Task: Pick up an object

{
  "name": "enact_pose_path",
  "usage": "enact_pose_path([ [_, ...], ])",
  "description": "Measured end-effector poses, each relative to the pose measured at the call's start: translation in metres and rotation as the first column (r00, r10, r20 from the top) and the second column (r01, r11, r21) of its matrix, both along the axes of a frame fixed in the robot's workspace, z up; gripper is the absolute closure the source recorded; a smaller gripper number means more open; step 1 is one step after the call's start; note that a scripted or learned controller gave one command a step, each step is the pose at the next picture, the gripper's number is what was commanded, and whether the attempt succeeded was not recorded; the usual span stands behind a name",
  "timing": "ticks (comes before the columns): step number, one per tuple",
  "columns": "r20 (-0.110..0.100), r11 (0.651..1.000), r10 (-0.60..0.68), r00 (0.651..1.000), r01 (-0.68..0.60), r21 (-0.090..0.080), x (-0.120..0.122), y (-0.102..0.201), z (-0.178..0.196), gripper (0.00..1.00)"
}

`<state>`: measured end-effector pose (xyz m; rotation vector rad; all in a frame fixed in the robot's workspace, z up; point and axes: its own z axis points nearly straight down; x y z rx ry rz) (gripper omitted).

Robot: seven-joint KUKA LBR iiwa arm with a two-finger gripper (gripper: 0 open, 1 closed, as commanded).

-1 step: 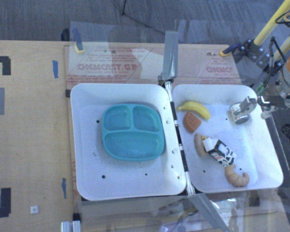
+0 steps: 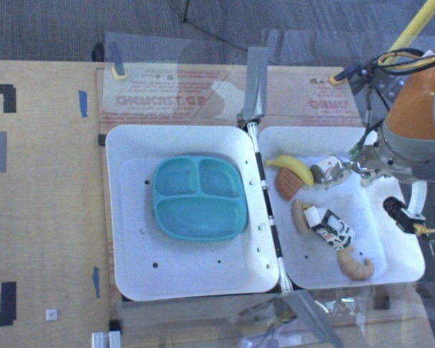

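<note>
Right bin (image 2: 409,267), near end: one croissant-shaped pastry (image 2: 357,266), pale brown, lying flat, curved, close to the near rim.

Right bin, middle: one small black-and-white patterned pack (image 2: 333,229), lying at a slant, just far-left of the pastry. One beige, bun-like piece (image 2: 299,217), touching the pack on its left side.

Right bin, far left part: one reddish-brown ridged piece (image 2: 288,185), just beside the wall that divides the bins. One banana (image 2: 293,167), yellow, lying on its side at the far edge of the ridged piece and touching or nearly touching it.

Gripper (image 2: 332,174): low over the far part of the right bin, just right of the banana's end, far of the pack and well apart from the pastry. No item seen gripped. Whether it is clenched or released cannot be told from here.

Arm (image 2: 415,111): grey with orange band, entering over the bin's right side.

Left bin (image 2: 130,270): one teal divided plate (image 2: 199,198), three compartments, lying flat at the centre, well apart from the gripper.

Bench (image 2: 43,194): pale wood, bearing both bins side by side.
</note>
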<state>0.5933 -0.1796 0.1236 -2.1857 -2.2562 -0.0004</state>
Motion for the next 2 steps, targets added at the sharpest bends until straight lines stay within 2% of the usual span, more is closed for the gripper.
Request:
enact_pose_path([
  [1,0.008,0.988,-0.157,0.988,0.157,-0.002,0.065,0.047,-0.036,0.00],
  [2,0.013,0.988,-0.153,0.988,0.153,-0.004,0.067,0.047,-0.023,1.00],
])
